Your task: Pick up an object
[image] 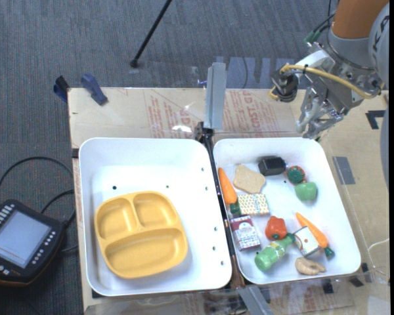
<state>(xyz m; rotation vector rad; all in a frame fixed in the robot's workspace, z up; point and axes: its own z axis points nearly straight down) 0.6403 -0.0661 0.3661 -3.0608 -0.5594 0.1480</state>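
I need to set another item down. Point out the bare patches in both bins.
Left bin: bare floor along its far wall and near right corner, around the yellow divided plate. Right bin: bare along its far wall, beyond the black block. From the green apple to the green bottle it is crowded.

We look down at a slant from one fixed camera above the desk point(151, 113), taking in both white bins point(92, 176) whole, at middling range, the arm point(358, 18) entering from the right.
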